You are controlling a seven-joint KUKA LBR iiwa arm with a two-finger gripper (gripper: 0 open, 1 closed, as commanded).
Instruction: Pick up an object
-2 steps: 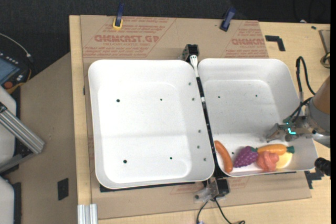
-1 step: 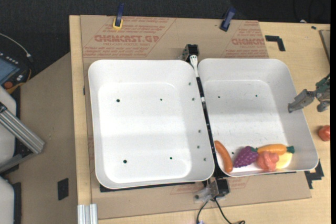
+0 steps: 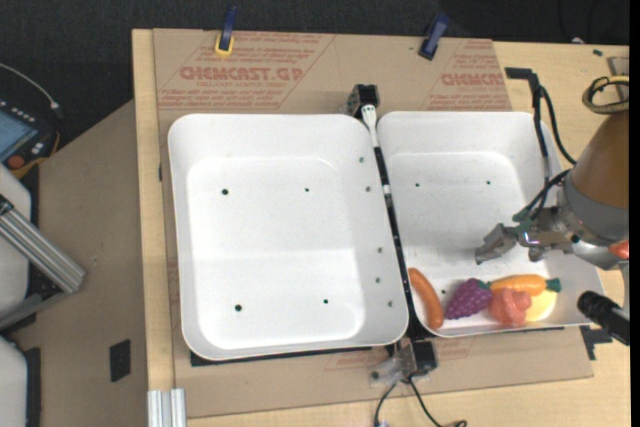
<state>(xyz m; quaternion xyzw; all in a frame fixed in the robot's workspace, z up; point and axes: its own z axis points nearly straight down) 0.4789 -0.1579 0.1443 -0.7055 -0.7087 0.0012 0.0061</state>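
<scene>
The grey KUKA arm with its orange band (image 3: 608, 170) enters from three o'clock — wrist bent low, its metal two-finger gripper (image 3: 500, 245) pointing toward nine o'clock, fingers spread apart — nothing between them.

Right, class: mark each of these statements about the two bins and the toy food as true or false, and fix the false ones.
1. The toy food lies in the left bin. False: it lies in the right bin, along its near edge.
2. The grapes are purple. True.
3. The sausage lies left of the grapes in the view. True.
4. The hand holds the carrot. False: the carrot lies in the bin, below the hand in the view.
5. The hand is over the left bin. False: it is over the right bin.
</scene>
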